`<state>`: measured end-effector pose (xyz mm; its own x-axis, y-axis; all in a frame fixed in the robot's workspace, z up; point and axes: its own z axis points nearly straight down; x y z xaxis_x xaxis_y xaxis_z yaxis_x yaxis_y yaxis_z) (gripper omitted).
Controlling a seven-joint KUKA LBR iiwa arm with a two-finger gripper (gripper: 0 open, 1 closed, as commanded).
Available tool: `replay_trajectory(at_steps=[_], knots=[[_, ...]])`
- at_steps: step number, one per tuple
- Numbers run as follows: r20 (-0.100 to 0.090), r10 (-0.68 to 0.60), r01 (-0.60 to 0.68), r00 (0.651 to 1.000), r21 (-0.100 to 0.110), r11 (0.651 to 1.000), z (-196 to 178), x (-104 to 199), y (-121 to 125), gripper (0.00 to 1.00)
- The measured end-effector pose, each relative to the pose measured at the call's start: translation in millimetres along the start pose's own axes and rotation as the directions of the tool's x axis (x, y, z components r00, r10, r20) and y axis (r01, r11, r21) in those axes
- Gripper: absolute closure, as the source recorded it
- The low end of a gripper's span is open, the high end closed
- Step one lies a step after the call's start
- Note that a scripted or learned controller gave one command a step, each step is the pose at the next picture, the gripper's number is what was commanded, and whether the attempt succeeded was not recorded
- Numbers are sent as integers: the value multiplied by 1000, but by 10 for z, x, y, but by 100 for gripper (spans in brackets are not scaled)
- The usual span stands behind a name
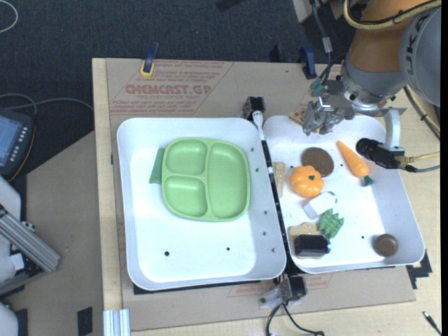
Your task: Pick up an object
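Note:
My gripper [318,123] hangs over the far edge of the right bin [399,208], just beyond a round brown disc [318,160]. Nothing shows between its fingers. Below the disc sits a small orange pumpkin [307,180]. An orange carrot [353,159] lies to the right of the disc. A white block [319,205], a green leafy piece [330,224], a black block [311,245] and a tan cracker [302,229] cluster near the bin's front left. A brown ball [385,243] rests at the front right.
The left bin [140,243] holds a green three-compartment plate [206,178]. A black cylinder [378,152] on the arm reaches over the right bin's far right side. Clamps and cables sit along the bench's far edge.

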<state>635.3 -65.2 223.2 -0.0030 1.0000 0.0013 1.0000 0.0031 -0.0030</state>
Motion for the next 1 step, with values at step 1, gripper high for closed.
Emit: replay_trajectory(at_steps=[1], knots=[[-1,-1,1,1000,0,1000,-98,449,-264,100]])
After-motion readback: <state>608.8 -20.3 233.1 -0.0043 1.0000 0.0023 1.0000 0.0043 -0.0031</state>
